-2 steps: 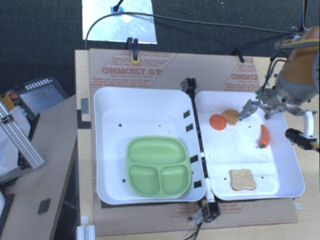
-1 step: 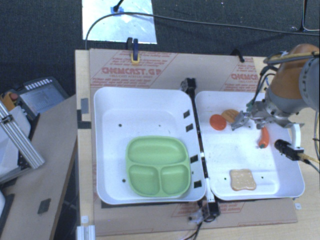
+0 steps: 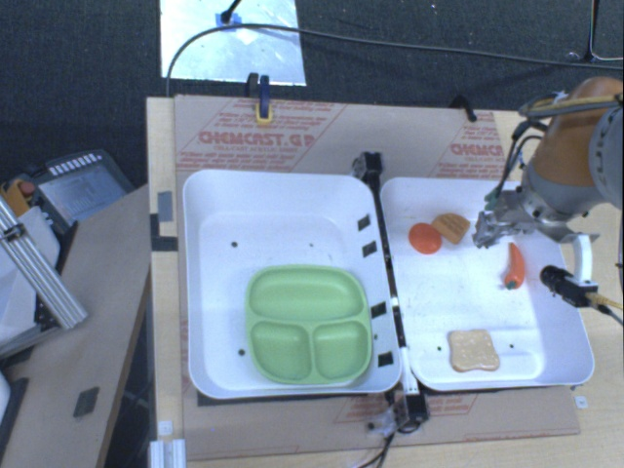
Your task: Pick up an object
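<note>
Four small things lie in the right bin (image 3: 565,359): a round red piece (image 3: 425,238), a tan biscuit (image 3: 452,226) touching it, an orange carrot (image 3: 513,265) and a slice of toast (image 3: 474,350) near the front. The gripper (image 3: 490,230) hangs low between biscuit and carrot, gripping nothing that can be seen. By my guess the biscuit is nearest, just to its left in view; the carrot lies on its other side, long axis running front to back. Whether the tips are spread or together I cannot tell, being small and dark against the wrist
</note>
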